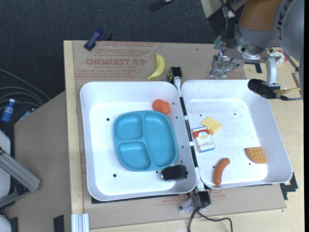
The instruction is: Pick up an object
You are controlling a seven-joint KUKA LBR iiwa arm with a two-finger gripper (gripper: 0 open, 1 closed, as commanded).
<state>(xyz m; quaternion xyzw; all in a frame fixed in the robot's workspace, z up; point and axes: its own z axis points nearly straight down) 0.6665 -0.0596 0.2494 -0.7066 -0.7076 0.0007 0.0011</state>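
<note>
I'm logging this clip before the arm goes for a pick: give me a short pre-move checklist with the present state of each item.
1. Gripper clear of the bins: ok, it hangs above the bench past the right bin's far rim.
2. Gripper carrying nothing: cannot tell, the fingertips are too small to read.
3. Targets in the right bin lie apart: partly ok. The sausage and waffle piece lie alone; the cheese slice sits close to the small carton.
4. Left bin items reachable: not ok for the orange piece, which touches the blue divided plate.
5. Banana inside a bin: not ok, it lies on the bench.
</note>
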